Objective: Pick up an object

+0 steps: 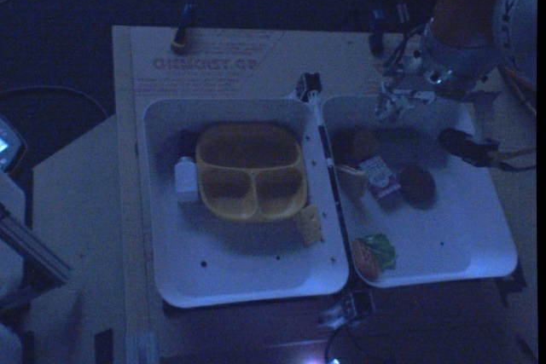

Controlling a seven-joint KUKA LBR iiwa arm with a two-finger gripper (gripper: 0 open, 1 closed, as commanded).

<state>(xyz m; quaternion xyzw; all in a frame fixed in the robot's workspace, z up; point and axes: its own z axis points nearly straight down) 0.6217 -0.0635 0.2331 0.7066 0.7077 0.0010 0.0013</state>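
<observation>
The light is dim. My gripper [393,104] hangs over the far edge of the right bin [478,251], with nothing visibly between its fingers. Just below it in that bin lies a brown round item [365,142]. Nearer the middle are a small printed carton [381,177], a dark brown round object [417,183] and a pale cup-like piece [351,180]. A green and orange item [374,254] lies near the bin's front left corner.
The left bin [213,273] holds a yellow divided tray [251,170], a small white bottle [186,178] at its left and a yellowish piece [309,224] at its front right. A clip [308,85] sits on the far rim between the bins.
</observation>
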